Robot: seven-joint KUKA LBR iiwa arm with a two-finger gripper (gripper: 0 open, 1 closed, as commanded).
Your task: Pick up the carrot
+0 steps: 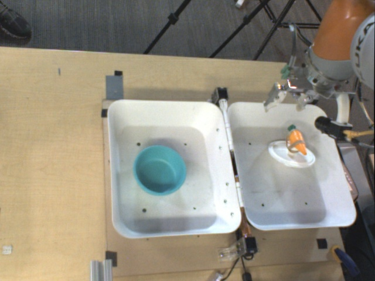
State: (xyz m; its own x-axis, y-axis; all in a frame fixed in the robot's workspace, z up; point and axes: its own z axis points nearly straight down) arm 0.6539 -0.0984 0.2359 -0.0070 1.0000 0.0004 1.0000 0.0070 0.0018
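Observation:
A small orange carrot (297, 141) with a green top lies on a white saucer (291, 156) in the right bin (281, 204), toward its back right. My gripper (287, 97) hangs above the back edge of that bin, up and slightly left of the carrot and apart from it. Its two metal fingers are spread, and nothing is between them.
A teal bowl (160, 169) stands in the left bin (170, 215). The divider between the bins (230, 151) runs down the middle. Tripod legs (258, 10) cross the floor beyond the bench. Bare bin floor lies in front of the saucer.

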